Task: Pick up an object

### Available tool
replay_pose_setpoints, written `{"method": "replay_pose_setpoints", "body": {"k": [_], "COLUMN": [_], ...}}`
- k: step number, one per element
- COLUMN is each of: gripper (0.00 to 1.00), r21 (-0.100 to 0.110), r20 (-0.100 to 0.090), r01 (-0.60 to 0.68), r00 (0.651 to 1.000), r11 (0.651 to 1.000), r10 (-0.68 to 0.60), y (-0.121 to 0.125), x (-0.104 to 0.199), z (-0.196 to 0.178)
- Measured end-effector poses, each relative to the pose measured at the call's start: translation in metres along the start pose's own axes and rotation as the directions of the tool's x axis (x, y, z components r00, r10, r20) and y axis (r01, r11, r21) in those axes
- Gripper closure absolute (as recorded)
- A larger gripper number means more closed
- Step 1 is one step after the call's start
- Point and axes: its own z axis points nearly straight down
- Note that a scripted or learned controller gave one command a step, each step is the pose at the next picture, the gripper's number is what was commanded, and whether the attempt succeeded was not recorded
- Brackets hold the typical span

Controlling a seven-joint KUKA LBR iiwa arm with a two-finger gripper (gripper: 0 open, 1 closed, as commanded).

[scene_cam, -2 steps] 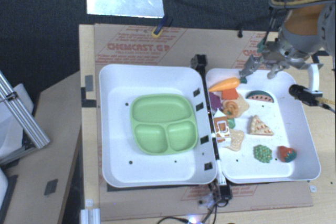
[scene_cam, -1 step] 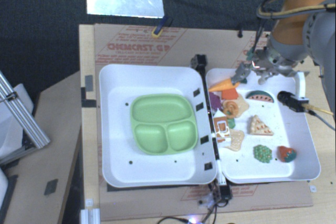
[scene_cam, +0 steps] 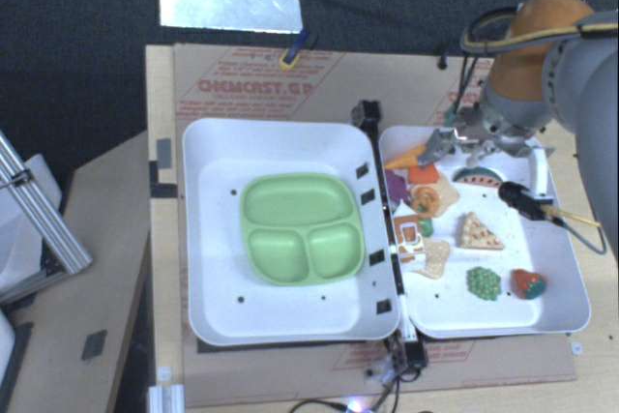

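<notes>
While hovering over the far-left corner of the right bin, claw hanging just above the toy food there; impossible to tell whether released or clenched, and nothing visibly grasped. Sitting nearest, directly below and a touch nearer the camera: orange carrot wedge and red-orange piece, both crowding the round pastry. Lying with long axis running roughly left-right, carrot wedge pointing toward the divider between the bins. Judging the coming move as a short drop, nearly straight down, slightly toward the view's lower left.

Pressing close on the left: bin wall and black clips along the divider, leaving scant room for a finger on that side. Opening up further right and nearer the camera: watermelon slice, pizza slice, broccoli, strawberry, each standing apart with bare floor around, likely easier targets. Resting in the left bin, well apart from the arm: green divided plate. Carrying both bins: cardboard-covered worktop.
</notes>
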Motion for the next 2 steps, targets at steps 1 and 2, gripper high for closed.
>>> {"method": "replay_pose_setpoints", "body": {"k": [1,2], "gripper": [0.00,1.00], "r21": [-0.004,-0.013], "r20": [-0.003,0.001], "r01": [0.000,0.003], "r00": [1.000,1.000], "r11": [1.000,1.000], "r10": [0.000,-0.003], "y": [0.003,0.006], "x": [0.001,-0.001], "z": [0.046,0.028]}}
